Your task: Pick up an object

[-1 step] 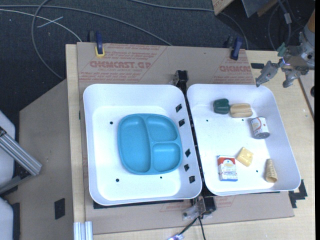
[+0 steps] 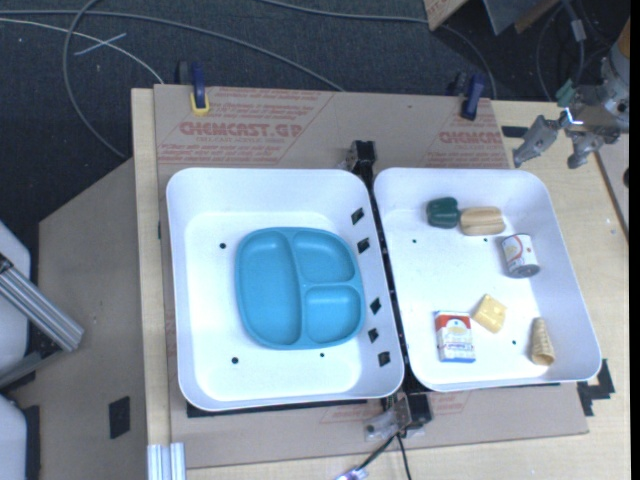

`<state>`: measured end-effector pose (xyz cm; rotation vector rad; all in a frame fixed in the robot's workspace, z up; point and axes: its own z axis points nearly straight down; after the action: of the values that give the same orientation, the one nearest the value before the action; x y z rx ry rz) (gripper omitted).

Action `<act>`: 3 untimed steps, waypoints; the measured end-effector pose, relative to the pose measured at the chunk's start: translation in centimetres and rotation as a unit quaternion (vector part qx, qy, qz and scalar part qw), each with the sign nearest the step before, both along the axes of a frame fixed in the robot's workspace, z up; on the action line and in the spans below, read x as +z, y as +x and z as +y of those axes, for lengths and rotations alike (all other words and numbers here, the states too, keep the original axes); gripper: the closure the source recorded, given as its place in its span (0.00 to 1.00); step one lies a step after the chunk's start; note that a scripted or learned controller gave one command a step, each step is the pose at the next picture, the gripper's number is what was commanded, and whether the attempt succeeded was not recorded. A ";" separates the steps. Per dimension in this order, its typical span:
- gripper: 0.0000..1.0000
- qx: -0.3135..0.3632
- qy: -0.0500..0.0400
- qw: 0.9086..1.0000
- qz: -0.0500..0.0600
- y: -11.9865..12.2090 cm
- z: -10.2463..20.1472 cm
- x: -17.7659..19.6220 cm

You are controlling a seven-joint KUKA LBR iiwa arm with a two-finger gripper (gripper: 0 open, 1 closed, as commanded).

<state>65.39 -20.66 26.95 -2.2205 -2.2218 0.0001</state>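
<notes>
The right bin (image 2: 570, 298) holds several small items: a dark green lump (image 2: 442, 211), a tan bread roll (image 2: 481, 220), a small can (image 2: 519, 255) on its side, a yellow cheese wedge (image 2: 489, 313), a red and white carton (image 2: 455, 336) and a waffle cone (image 2: 541, 342). My gripper (image 2: 551, 152) hangs over the bench past the right bin's far right corner, well apart from all of them. Its fingers (image 2: 528, 144) are spread open with nothing between them.
A blue divided plate (image 2: 298, 286) lies in the middle of the left bin (image 2: 200, 268). Black clips (image 2: 362, 154) join the bins along their shared edge. Blue clamps (image 2: 199, 90) hold the cardboard at the far edge. Cables trail behind the bench.
</notes>
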 end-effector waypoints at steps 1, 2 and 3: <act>0.00 0.000 0.000 1.000 0.002 -0.3 0.1 -4.2; 0.00 -0.001 0.001 1.000 0.003 -1.2 -0.4 -9.1; 0.00 0.000 0.001 1.000 0.002 -1.8 -0.5 -13.5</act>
<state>63.58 -21.17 13.45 -2.2181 -2.2183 0.0042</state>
